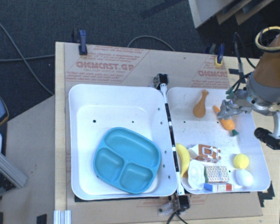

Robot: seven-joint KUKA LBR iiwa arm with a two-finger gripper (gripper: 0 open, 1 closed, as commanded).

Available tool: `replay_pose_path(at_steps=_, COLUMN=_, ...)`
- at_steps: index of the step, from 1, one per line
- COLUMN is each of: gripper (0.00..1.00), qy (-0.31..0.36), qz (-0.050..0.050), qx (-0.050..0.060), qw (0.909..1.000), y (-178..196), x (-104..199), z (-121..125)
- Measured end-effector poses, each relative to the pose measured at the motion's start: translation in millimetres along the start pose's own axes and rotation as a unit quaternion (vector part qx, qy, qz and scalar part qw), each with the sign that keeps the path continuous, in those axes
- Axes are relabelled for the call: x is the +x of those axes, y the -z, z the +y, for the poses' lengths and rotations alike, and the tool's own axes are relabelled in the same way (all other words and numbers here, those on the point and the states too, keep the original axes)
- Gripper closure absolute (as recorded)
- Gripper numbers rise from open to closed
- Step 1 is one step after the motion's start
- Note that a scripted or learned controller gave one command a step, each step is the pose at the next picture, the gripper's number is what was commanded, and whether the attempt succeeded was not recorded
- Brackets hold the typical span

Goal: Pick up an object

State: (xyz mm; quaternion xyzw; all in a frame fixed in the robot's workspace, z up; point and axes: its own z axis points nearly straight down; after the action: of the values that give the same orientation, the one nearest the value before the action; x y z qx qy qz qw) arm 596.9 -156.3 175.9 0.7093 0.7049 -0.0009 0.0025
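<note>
We see two white bins side by side on the tabletop point(59, 128). The left bin point(84, 101) has a blue plate point(126, 159) with three parts in it. The right bin point(182, 99) has many small things. The arm point(268, 78) comes in from the right, and its tool point(228, 110) hangs low over the far right part of the right bin. We cannot tell how the tool is set, because it is small and dark from up here. A little orange carrot point(228, 123) lies just under the tool, very close to it, but we cannot tell if they touch. A tan toy drumstick point(200, 105) lies to the left of the tool, a bit apart. At the near end of the right bin we see a yellow banana point(183, 158) by the wall between the bins, a white cup point(196, 175), a checked box point(216, 174), a brown and white pack point(208, 152), a yellow lemon point(241, 161) and a white egg point(244, 177).
</note>
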Motion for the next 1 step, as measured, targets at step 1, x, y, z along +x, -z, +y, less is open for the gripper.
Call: replay_pose_path(at_steps=1, gripper=0.0, qy=0.003, qz=0.002, qx=0.0, qw=1.0, y=0.5, x=5.7, z=0.7)
